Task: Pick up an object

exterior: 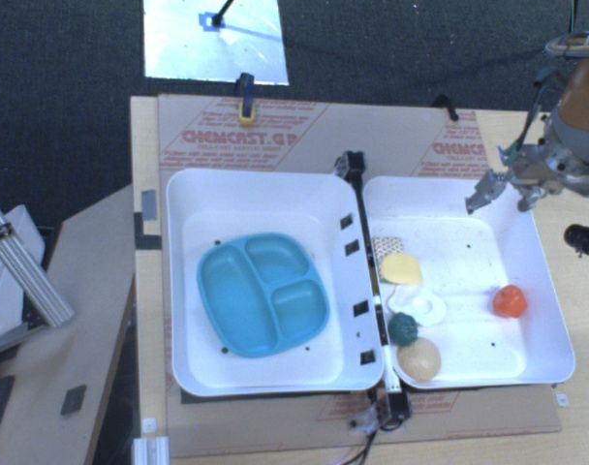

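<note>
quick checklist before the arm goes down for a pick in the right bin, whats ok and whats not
1. Gripper open and holding nothing: ok, its fingers stand apart with nothing between them.
2. Gripper above a target: not ok, it hangs over the right bin's far right corner, away from every object.
3. Orange ball free to grasp: ok, it lies alone near the right wall.
4. Left-side cluster free to grasp: not ok, the yellow piece, white ring, teal ball and tan ball crowd against the divider.
5. Blue tray out of the path: ok, it lies in the left bin.
</note>
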Tool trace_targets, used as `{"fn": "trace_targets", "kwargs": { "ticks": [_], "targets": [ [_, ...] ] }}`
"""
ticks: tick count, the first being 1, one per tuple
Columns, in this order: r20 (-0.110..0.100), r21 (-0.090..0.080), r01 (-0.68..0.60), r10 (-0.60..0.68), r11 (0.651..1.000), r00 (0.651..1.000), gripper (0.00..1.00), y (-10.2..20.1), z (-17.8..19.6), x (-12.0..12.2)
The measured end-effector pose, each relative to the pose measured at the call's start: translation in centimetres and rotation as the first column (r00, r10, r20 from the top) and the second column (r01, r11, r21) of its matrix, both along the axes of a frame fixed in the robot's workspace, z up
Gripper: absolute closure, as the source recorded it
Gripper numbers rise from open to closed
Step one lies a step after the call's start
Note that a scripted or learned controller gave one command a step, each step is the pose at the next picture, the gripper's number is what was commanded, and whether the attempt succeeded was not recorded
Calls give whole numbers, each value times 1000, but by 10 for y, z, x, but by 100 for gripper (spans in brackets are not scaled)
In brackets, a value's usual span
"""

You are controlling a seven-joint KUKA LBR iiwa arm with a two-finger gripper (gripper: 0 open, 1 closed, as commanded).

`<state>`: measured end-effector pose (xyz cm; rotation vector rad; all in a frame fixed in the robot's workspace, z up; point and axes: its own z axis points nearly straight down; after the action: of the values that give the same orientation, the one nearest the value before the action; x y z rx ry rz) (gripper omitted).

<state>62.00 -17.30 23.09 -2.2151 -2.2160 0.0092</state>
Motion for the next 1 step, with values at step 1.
{"fn": "trace_targets", "kwargs": {
  "ticks": [1],
  "targets": [
    [12, -2, -3, 3, 1000, 1000, 0, 0, 7, 3]
  ]
}}
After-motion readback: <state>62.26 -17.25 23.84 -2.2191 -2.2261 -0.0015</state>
